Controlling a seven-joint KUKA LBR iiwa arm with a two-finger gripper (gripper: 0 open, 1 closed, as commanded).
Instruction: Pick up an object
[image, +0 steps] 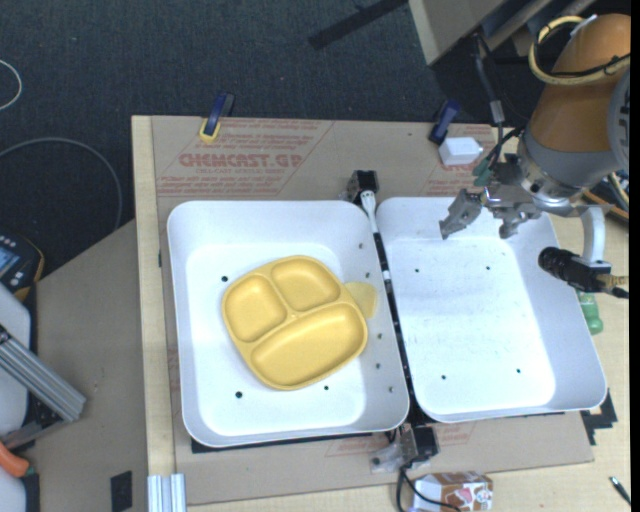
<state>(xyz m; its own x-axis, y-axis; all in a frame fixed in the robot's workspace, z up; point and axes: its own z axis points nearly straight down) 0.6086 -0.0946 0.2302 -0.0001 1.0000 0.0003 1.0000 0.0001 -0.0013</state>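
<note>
A yellow divided plate (293, 320) with three compartments lies flat in the left bin (200, 250). Something small and yellow (362, 297) pokes out from under its right edge. My gripper (483, 220) hangs over the far edge of the right bin (560, 360), well to the right of the plate. Its two fingers (458, 216) stand spread apart with nothing between them.
A white block (461, 151) and a blue clamp (443, 123) sit on the cardboard behind the right bin. Another clamp (214, 116) is at the far left. A black fitting (572, 266) with a green tip hangs over the right bin's right rim.
</note>
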